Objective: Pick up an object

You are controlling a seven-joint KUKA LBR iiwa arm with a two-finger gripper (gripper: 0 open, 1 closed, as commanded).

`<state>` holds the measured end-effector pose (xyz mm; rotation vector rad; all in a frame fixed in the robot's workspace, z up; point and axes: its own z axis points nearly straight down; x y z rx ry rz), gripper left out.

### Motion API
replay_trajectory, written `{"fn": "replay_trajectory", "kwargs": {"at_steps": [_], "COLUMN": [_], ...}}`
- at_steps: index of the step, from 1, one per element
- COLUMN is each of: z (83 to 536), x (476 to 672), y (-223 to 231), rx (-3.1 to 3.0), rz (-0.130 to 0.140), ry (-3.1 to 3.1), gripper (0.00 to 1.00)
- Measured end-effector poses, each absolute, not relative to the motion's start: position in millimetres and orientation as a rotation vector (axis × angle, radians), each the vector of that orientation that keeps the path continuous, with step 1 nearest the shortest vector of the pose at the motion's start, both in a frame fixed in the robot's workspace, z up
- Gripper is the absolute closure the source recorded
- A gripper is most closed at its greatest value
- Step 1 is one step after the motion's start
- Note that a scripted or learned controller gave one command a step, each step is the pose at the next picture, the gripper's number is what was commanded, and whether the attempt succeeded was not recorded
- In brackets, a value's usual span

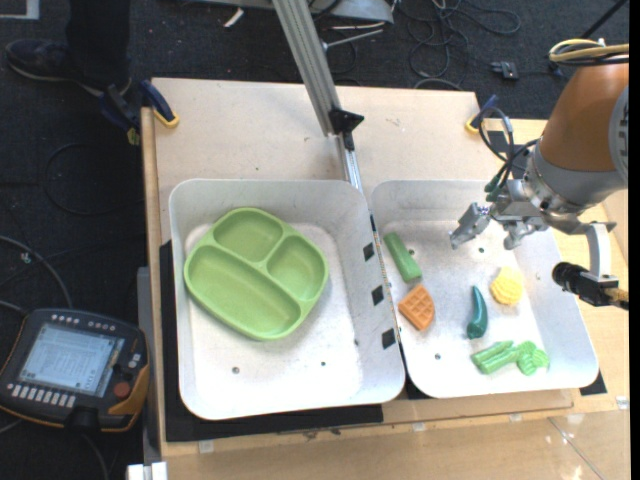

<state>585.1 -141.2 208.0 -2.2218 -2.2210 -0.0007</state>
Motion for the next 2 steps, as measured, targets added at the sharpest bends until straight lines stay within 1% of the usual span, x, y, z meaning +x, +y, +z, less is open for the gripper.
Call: {"fn": "replay_trajectory", "kwargs": {"at_steps": [1,2], "z": [96.7,102.7], "x": [599.1,575.6], "y": [-197.0,-192.5], "rx": [-2.223,-2.222], "rz": [0.007,0.002], "ry": [-2.214,-2.219], "gripper": [0.0,0.0]}}
